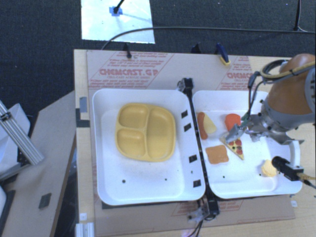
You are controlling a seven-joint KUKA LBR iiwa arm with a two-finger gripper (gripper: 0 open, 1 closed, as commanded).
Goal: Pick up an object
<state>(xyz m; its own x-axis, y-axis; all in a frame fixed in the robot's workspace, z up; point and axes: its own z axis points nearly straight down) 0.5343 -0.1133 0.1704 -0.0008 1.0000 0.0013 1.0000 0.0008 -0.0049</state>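
The gripper (237,134) hangs low over the pizza slice (235,147) in the right bin (247,189), its state hard to tell; a grasp looks imminent, needing a clean close. Nearby lie a cracker (217,154), a yellow piece (268,169) and a tomato (232,121); the left bin (143,191) holds a yellow divided plate (146,132).

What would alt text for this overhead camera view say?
A grey robot arm lowers its hand over a toy pizza slice in the right white bin, among other toy foods. The left bin holds a yellow divided plate.
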